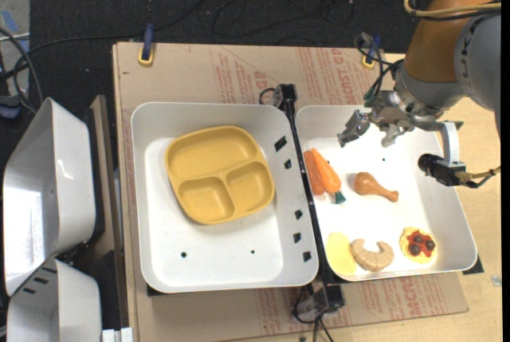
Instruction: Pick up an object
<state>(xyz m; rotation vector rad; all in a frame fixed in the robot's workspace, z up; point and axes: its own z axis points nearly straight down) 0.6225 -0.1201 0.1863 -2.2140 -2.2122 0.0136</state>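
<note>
White plastic is lining both shallow bins on the tabletop, and the task's candidates are all lying in the right-hand bin (454, 209): an orange toy carrot with a green tip (322, 173) close to the dividing wall, a brown toy drumstick (374, 186) near the middle, and along the near edge a pale yellow flat oval piece (338, 251) touching a beige croissant-shaped toy (374, 254), with a small round tart topped with red berries (419, 244) just beside them. The left-hand bin (151, 173) is holding a yellow three-compartment plastic plate (217, 173) — set apart there, probably as a place to receive things rather than something to grasp.

Reaching in from the right, the grey arm with its orange band (446, 21) is hanging the tool (371, 129) over the far part of the right bin, above bare white floor. Its two fingers are standing spread apart, and nothing is sitting between them — so nothing is being carried. That open stance suits an approach: the tool is being kept ready to straddle an object before closing.

The pick seems to be only beginning. The carrot and the drumstick are lying nearest the tool, each separate from its neighbours, which should leave room for fingers on both sides. The oval piece and croissant, pressed together, look harder to take singly.
</note>
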